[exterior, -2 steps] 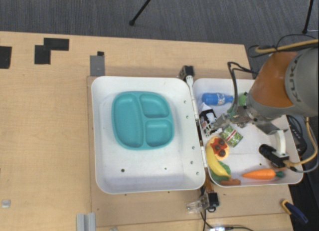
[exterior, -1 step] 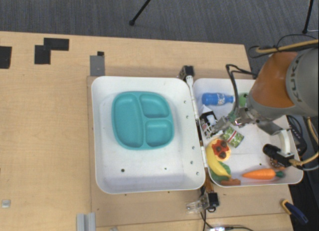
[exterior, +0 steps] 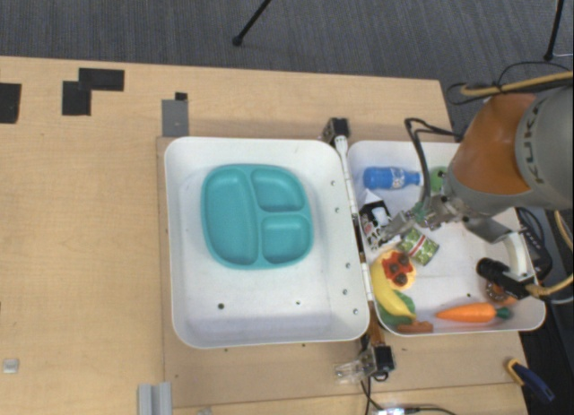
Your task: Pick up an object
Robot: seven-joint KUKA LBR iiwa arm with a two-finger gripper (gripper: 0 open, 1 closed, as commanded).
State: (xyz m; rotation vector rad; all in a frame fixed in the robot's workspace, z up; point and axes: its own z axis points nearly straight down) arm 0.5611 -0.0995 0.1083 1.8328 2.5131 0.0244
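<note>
Nearest the camera, along the front wall of the right-hand white bin [exterior: 462, 261], an orange carrot [exterior: 466, 313] lies on its side, its tip pointing toward a yellow banana [exterior: 388, 293] that curves along the bin's front left corner. Just behind the banana, and touching it, sits a small red fruit [exterior: 397, 266]. A green-and-white packet [exterior: 419, 246] lies just beyond that, tilted on the bin floor. The gripper [exterior: 420, 218] hangs directly above this packet, low in the middle of the bin, at the end of the grey arm with its orange band [exterior: 489, 149], which reaches in from the right. Whether the gripper is open or closed cannot be told from this angle, and nothing can be seen held in it. To the left of the gripper, against the bin's left wall, is a small black-and-white item [exterior: 372, 217]. Further back, a blue bottle [exterior: 389, 177] lies on its side near the far wall, with a green object [exterior: 437, 177] beside it, partly hidden by the arm. The left-hand white bin [exterior: 211, 310] sits alongside and holds a teal divided plate [exterior: 257, 216] in its middle. Both bins rest on the pale wooden bench [exterior: 81, 252], which has a few dark patches [exterior: 90, 89] at its far left edge. Beyond the bench is grey carpet [exterior: 134, 1], crossed by a thin black stand leg [exterior: 269, 1].
</note>
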